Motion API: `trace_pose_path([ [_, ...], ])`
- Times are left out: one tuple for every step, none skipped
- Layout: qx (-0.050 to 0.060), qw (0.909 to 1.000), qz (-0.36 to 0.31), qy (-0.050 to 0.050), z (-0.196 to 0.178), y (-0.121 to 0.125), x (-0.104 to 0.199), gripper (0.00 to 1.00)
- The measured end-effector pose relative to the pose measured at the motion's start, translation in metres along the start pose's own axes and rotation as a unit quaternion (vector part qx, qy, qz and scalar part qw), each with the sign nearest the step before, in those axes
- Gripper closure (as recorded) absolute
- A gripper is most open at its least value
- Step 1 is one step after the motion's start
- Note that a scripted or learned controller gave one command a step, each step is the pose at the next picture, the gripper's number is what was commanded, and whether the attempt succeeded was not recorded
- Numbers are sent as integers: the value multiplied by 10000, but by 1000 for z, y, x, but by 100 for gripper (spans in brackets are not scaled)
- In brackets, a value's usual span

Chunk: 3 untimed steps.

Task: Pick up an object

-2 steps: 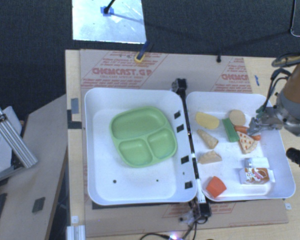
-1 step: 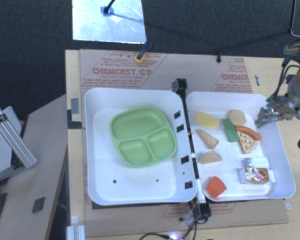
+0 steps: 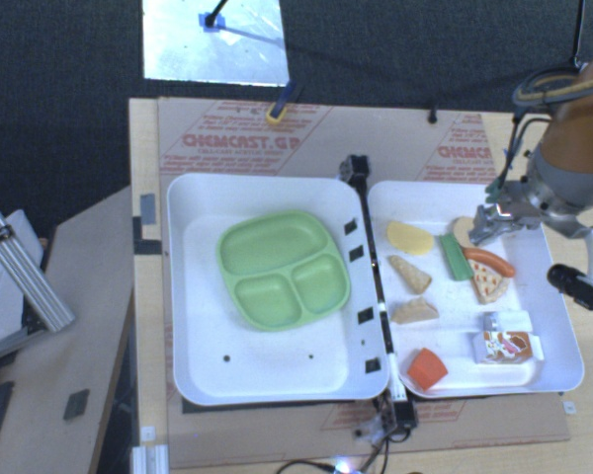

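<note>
left bin (image 3: 193, 265): green tray (image 3: 282, 270) | right bin (image 3: 563, 363): toy foods | pincer (image 3: 494, 220) above far edge

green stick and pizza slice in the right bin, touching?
Cannot tell. In the camera view the green stick lies right beside the pizza slice, edges meeting or nearly so, with no plain gap.

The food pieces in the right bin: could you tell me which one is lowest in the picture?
The orange-red block, alone at the bin's bottom left corner, below both tan wedges.

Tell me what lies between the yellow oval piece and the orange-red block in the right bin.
Two tan wedges, seen in the camera view.
</note>
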<state>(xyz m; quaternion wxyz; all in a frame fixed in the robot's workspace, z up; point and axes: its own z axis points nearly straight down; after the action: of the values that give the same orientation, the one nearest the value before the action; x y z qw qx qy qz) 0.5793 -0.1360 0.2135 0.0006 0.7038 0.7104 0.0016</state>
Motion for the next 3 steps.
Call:
trace_pose_path([
  [-3, 10000, -3, 1, 4, 21, 47, 100],
  [-6, 10000, -9, 5, -9, 42, 104, 100],
  [-1, 10000, -7, 3, -4, 57, 163, 100],
])
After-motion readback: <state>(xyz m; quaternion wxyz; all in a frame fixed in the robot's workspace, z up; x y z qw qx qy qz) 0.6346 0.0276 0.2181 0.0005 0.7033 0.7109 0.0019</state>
